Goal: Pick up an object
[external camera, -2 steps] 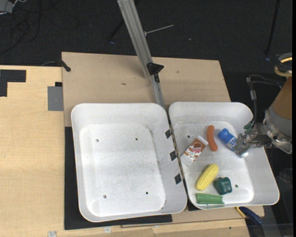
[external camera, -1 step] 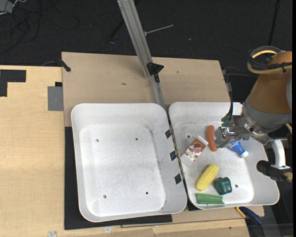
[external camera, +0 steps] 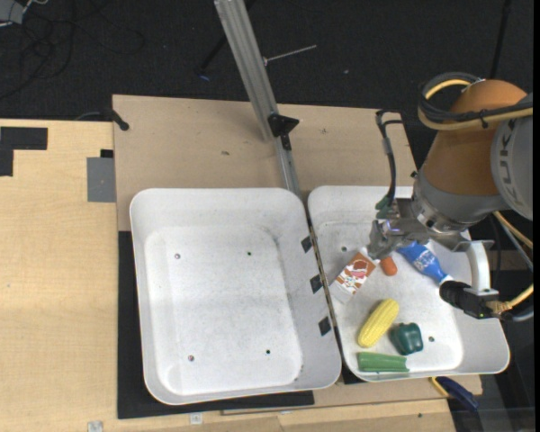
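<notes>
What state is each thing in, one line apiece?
Gripper: low in right bin, fingers unclear.
Carton: lying tilted.
Orange piece: beside carton.
Blue item: under the arm.
Corn: lying flat.
Green pepper: beside corn.
Green pod: lying by the rim.

A grey aluminium extrusion post [external camera: 252, 66] rises at a slant from the rear edge of the tabletop [external camera: 45, 268], black cables [external camera: 18, 7] lie on the dark floor behind the left rear corner, and a grey patch [external camera: 100, 177] and black marks [external camera: 13, 147] sit on the left portion.
</notes>
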